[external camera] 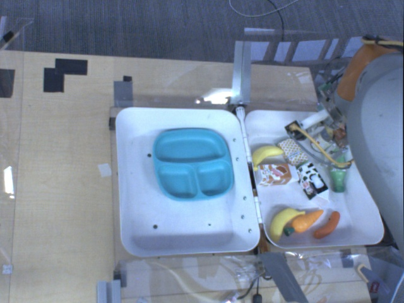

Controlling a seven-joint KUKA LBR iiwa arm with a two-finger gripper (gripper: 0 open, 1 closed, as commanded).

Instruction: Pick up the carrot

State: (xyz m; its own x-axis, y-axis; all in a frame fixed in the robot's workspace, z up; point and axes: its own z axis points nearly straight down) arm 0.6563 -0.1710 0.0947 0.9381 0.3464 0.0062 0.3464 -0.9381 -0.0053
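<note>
Carrot (307, 220) lies at near edge of right bin (372, 232), well below and apart from gripper (329, 145) in this view. Orange body, green stub at left end, touching yellow banana (283, 219) on its left; red sausage-shaped piece (327, 225) just beside its right. Likely light, rigid plastic toy, smooth and slippery, tapered. Best hold: across thick middle, jaws straddling short axis, clear of neighbours. Gripper hangs over clutter at far side of bin; jaw state cannot be told.
</note>
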